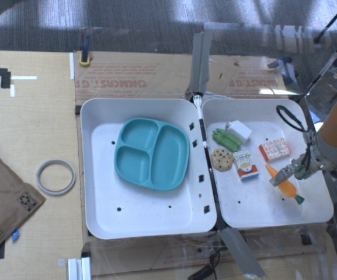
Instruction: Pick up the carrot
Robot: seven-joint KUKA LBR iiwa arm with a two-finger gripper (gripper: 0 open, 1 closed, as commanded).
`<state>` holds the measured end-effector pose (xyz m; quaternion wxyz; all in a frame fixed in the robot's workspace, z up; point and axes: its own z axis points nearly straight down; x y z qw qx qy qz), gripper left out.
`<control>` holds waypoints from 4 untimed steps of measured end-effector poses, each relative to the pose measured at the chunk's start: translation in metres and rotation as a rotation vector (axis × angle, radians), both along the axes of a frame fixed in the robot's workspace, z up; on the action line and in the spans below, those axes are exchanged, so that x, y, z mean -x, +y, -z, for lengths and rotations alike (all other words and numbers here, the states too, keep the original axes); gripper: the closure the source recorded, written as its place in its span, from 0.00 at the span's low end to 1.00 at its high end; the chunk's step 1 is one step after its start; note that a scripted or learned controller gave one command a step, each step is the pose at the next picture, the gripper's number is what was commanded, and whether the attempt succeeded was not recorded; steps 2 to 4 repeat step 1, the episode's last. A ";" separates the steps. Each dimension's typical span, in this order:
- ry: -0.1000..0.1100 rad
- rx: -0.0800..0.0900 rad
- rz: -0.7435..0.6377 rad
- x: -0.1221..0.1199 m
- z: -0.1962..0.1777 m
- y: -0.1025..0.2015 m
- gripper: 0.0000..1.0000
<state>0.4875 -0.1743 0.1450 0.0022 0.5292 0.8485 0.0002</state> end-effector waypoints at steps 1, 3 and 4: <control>0.004 -0.001 0.050 -0.019 -0.065 0.047 1.00; 0.004 -0.001 0.050 -0.019 -0.065 0.047 1.00; 0.004 -0.001 0.050 -0.019 -0.065 0.047 1.00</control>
